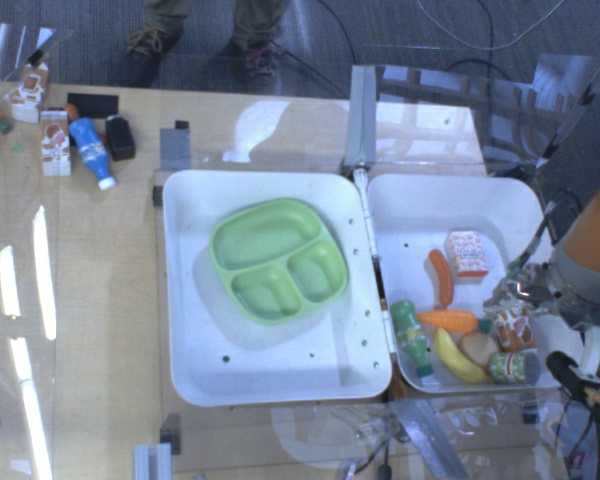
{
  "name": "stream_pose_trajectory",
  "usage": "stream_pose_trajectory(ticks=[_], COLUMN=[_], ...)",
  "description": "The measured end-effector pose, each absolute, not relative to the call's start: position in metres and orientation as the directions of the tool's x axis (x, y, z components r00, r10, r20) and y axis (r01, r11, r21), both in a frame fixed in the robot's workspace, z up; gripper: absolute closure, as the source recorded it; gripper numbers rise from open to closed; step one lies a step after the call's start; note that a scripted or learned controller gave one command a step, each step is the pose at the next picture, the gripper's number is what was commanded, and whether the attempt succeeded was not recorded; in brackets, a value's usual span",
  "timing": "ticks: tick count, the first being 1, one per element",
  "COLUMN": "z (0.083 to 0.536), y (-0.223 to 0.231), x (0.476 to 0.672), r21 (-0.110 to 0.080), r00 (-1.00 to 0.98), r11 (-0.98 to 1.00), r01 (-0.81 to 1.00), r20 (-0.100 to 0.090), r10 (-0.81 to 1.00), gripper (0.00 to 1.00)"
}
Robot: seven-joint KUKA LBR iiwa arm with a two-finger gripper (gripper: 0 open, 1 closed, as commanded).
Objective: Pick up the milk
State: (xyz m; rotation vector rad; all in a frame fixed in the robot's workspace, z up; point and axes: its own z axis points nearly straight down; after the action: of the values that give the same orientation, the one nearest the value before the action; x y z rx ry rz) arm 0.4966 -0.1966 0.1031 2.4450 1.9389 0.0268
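Observation:
The milk (467, 253) is a small white and red carton lying in the back part of the right bin (450, 193). My gripper (512, 298) hangs low over that bin's right side, a little to the right of and nearer than the carton, apart from it. It is just above a small brown and red box (514, 332). The grey arm with its orange band (592, 243) comes in from the right edge.
Around the gripper lie a red sausage (441, 276), a carrot (447, 320), a green bottle (412, 336), a banana (457, 359), a potato (478, 346) and a can (513, 368). The left bin (190, 348) holds a green divided plate (278, 260). Cartons and a blue bottle (91, 152) sit on the bench at far left.

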Motion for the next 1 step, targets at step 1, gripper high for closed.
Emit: stream_pose_trajectory(ticks=[1], z=[0.1854], y=[-0.1521], x=[0.4883], r21=[0.004], r00=[0.398], r11=[-0.398], r01=[0.917], r20=[0.001], r10=[0.917], gripper=[1.00])
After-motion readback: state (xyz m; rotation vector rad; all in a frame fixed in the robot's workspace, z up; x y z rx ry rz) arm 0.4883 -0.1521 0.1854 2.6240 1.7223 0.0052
